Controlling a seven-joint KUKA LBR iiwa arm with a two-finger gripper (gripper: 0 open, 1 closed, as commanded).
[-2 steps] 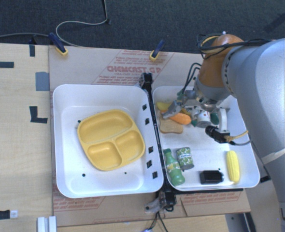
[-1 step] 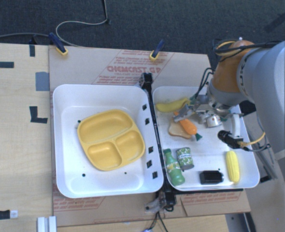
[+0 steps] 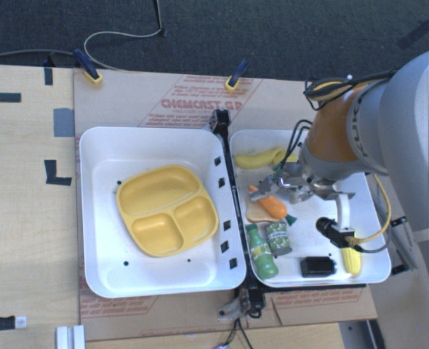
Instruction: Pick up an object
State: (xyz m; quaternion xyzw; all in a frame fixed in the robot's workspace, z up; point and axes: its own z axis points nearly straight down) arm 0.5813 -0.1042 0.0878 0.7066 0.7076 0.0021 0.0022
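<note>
The right bin (image 3: 374, 271) holds several small items. An orange carrot (image 3: 274, 208) lies on a tan slice of bread (image 3: 256, 214) near the bin's left wall. A yellow banana (image 3: 258, 158) lies at the far end. My gripper (image 3: 285, 185) hangs low over the bin, just above and to the right of the carrot and close to the banana's tip. The grey arm with its orange band (image 3: 334, 133) covers the bin's far right part. I see nothing clearly held.
A green bottle (image 3: 262, 253) and a green packet (image 3: 278, 237) lie near the front left of the right bin. A black block (image 3: 318, 266) and a yellow piece (image 3: 351, 259) lie at the front. The left bin (image 3: 98, 195) holds a yellow divided plate (image 3: 167, 209).
</note>
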